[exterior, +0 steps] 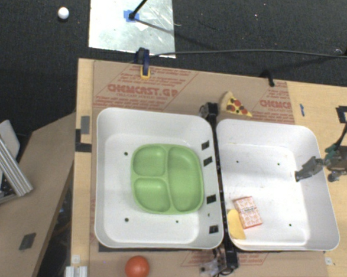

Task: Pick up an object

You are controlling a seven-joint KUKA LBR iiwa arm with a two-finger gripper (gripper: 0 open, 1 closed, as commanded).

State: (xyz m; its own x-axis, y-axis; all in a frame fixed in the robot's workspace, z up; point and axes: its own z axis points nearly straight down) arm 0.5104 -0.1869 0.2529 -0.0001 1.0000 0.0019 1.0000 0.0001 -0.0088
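Note:
In the right bin (268, 141), near its front left corner, a small pink and white packet (248, 212) lies flat, and a yellow piece (235, 224) rests against the packet's front left side. My gripper (309, 168) reaches in over the right rim of that bin, well to the right of and behind both objects. I see nothing between its fingers. A green divided plate (167, 178) sits in the middle of the left bin (120, 131).
A toy pizza slice (236, 104) lies on the cardboard behind the bins. A red ball (136, 268) sits on the cardboard in front of the left bin. Black clips line the seam between the bins. A metal bracket (3, 155) stands at the far left.

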